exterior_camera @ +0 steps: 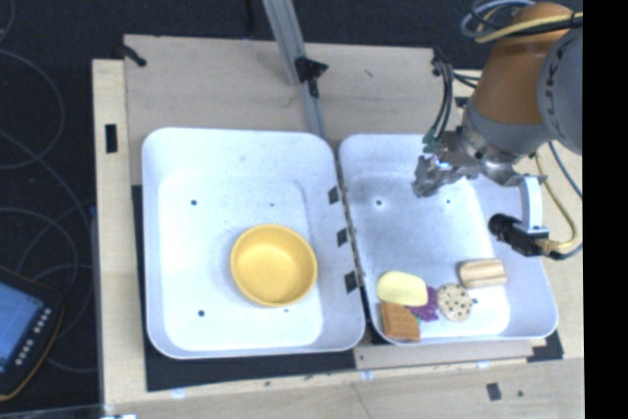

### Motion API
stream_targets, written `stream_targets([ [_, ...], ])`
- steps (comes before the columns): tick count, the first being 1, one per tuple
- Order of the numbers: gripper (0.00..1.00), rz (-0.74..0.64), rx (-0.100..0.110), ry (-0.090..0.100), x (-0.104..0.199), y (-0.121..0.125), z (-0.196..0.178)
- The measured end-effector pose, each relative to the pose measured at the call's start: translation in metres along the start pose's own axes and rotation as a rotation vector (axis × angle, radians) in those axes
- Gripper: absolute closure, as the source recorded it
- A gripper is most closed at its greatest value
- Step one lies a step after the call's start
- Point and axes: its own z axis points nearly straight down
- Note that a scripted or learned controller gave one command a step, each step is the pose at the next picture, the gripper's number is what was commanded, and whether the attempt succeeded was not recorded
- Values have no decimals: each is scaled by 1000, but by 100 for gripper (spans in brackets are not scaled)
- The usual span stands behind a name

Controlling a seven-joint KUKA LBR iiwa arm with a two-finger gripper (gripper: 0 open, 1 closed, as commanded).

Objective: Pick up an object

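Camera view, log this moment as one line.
gripper: above right white bin, far end, nothing seen held | yellow round bowl: left white bin | small food items: right bin, near end

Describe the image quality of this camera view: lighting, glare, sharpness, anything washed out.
Camera view: even overhead light with soft shadows; the white bins are bright, nearly washed out, so their rims blur into their floors. The yellow bowl reads clearly. The gripper is soft and low in detail against the right bin. The small items near the cookie are coarse, with fuzzy edges.
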Motion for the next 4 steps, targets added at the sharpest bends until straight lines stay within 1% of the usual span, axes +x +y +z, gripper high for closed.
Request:
stream_targets([
  [1,100,1,0,-1,-1,2,-53],
  [2,100,-2,6,0,48,18,-39],
  [3,100,-2,6,-1,94,32,-28],
  [4,100,-5,5,3,150,48,-40],
])
